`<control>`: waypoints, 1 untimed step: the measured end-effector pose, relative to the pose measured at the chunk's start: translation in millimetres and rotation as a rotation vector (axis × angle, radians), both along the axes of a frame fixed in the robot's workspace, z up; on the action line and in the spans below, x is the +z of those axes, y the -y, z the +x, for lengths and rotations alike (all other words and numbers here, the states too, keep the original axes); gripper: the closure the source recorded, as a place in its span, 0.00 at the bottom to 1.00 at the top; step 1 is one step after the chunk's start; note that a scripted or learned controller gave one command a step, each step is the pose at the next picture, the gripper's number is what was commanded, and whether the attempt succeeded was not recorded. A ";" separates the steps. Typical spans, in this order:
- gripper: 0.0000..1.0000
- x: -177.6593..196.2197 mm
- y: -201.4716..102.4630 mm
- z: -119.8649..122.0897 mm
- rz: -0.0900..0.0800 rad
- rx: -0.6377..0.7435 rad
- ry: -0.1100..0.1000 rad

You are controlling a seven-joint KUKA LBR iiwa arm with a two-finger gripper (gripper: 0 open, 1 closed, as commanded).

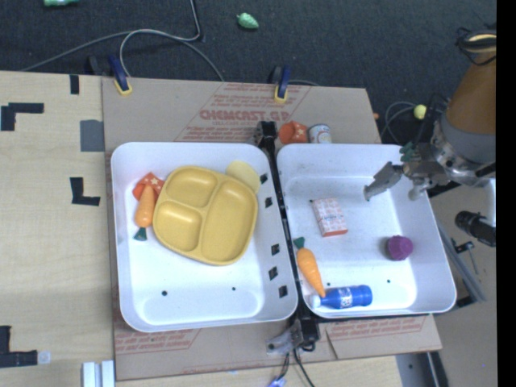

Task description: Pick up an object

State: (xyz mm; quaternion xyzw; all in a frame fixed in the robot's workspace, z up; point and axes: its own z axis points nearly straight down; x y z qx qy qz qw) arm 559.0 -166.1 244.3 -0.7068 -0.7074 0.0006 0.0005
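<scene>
Where cardboard [242, 111] lines the bench, two white bins [129, 216], perhaps carpet [322, 22] behind.

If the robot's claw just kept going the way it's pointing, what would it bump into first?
Probably the white floor of the right bin, though depth is hard to judge. The gripper points down and left, and the small pink box lies nearest that line, so it may touch that instead.

Brown cardboard sheet [242, 111] covers the table [48, 216], held by two clamps [121, 79] at its far edge; two white bins [129, 240] sit on it, touching side by side.
</scene>
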 end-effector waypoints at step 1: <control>0.00 -150.2 53.6 14.7 0.000 0.001 0.002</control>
